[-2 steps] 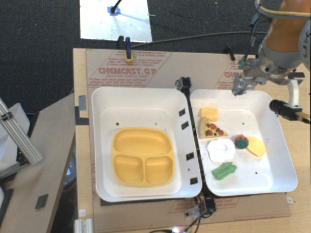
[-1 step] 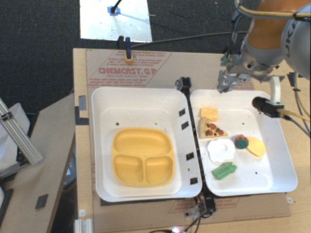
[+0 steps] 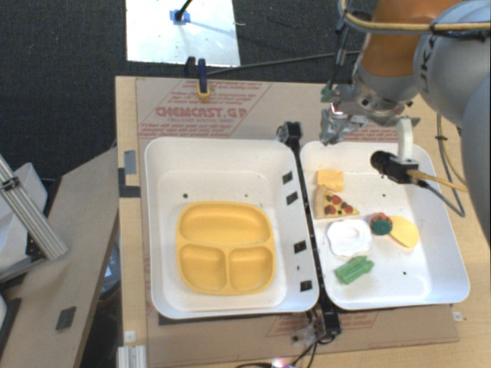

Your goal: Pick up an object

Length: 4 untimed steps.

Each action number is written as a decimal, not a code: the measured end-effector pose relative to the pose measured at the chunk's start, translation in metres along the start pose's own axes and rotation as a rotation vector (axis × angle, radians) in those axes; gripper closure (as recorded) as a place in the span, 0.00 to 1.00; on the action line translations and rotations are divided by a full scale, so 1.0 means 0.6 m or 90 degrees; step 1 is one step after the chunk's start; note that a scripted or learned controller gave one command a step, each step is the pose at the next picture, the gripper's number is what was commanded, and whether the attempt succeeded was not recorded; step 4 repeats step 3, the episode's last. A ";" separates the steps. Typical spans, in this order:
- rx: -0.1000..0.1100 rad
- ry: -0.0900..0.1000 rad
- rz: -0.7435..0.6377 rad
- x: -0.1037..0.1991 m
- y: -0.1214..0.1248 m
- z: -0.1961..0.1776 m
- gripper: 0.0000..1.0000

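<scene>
1. Dark carpet surrounded the bench (image 3: 126, 133), which carried a printed cardboard sheet (image 3: 230, 106) and two white bins side by side.
2. The left bin (image 3: 165, 167) held a yellow divided tray (image 3: 225, 245).
3. The right bin (image 3: 441, 240) held the candidates for picking: a yellow cheese wedge (image 3: 331, 179) touching a pizza slice (image 3: 334, 204), a white round piece (image 3: 349, 238), a green piece (image 3: 354, 269), and a red fruit (image 3: 380, 224) against a yellow slice (image 3: 405, 233).
4. The claw (image 3: 331, 129) hung over that bin's far rim, near the cheese wedge, with nothing seen in it. Whether it was spread or pressed together could not be told.
5. Likely risks: a straight descent could strike the rim. The toys lay crowded, so a closing claw might catch two, or nudge the wedge aside. The flat pizza slice would probably slip free.
</scene>
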State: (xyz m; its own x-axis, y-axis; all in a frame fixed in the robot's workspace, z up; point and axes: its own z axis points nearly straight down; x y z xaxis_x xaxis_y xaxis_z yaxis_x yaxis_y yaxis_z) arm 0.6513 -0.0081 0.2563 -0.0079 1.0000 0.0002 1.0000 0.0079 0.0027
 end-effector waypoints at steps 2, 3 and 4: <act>0.000 0.000 0.000 0.157 0.016 0.035 1.00; 0.000 0.000 0.002 0.153 0.015 0.035 0.00; 0.000 0.000 0.002 0.153 0.015 0.035 0.00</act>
